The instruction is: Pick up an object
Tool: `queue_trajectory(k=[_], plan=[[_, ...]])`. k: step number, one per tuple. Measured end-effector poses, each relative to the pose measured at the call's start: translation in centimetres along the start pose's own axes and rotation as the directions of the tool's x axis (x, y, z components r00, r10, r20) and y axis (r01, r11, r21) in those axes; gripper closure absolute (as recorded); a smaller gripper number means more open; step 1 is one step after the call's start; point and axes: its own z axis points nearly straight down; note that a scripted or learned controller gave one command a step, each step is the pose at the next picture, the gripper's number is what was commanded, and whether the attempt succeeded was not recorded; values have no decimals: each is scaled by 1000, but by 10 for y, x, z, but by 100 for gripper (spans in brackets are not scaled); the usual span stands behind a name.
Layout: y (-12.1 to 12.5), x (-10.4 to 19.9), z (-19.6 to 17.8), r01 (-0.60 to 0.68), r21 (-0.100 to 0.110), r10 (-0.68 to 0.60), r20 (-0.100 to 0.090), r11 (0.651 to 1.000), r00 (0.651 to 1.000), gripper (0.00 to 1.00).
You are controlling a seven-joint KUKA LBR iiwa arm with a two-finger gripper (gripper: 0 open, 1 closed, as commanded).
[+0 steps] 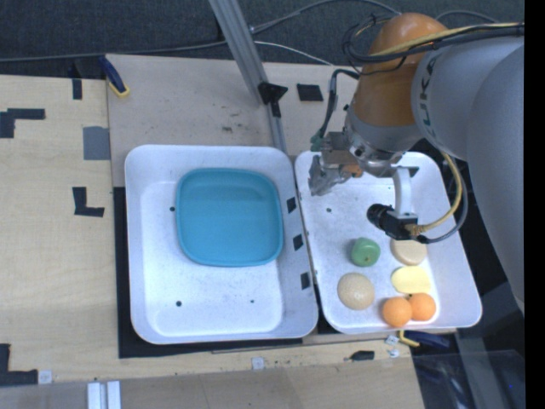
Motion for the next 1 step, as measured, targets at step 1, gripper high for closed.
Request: queue_trajectory(k=[1], plan=[[-27,44,-14,0,-1,0,0,1000,1000,100]])
